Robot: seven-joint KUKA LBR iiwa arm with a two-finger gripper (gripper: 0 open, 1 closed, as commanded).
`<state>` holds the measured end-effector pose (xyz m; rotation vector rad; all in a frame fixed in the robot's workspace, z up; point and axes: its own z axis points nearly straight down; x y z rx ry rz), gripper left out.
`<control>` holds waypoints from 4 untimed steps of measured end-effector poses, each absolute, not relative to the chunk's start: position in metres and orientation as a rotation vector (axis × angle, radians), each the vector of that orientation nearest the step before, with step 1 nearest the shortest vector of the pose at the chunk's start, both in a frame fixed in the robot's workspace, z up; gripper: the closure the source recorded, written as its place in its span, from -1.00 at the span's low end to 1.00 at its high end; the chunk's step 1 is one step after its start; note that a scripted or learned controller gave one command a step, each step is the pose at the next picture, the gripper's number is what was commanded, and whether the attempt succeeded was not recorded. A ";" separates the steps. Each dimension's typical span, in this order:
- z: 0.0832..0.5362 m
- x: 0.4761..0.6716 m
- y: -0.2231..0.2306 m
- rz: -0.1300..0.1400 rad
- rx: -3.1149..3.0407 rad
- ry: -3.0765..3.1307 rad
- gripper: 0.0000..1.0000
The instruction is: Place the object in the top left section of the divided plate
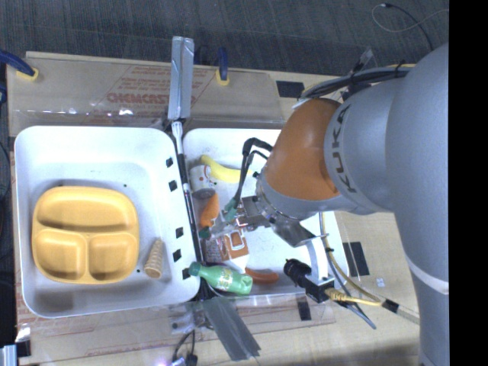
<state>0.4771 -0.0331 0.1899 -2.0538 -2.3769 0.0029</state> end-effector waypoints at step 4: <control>0.188 0.517 -0.060 0.012 -2.797 -1.417 1.00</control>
